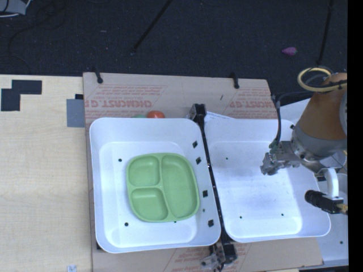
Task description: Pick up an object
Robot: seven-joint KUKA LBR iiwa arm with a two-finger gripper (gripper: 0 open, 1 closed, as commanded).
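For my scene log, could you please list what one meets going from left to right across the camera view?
Wooden bench top → left bin → green divided plate → right bin → gripper → arm

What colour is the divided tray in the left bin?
Light green. The tray shows best in the camera view, lying flat in the left bin.

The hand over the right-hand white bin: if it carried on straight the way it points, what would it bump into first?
Most likely the bare floor of the right bin. The hand seems to point down and leftward over it, nothing lying beneath. Further left stands the divider, then the green plate. Depth is hard to judge.
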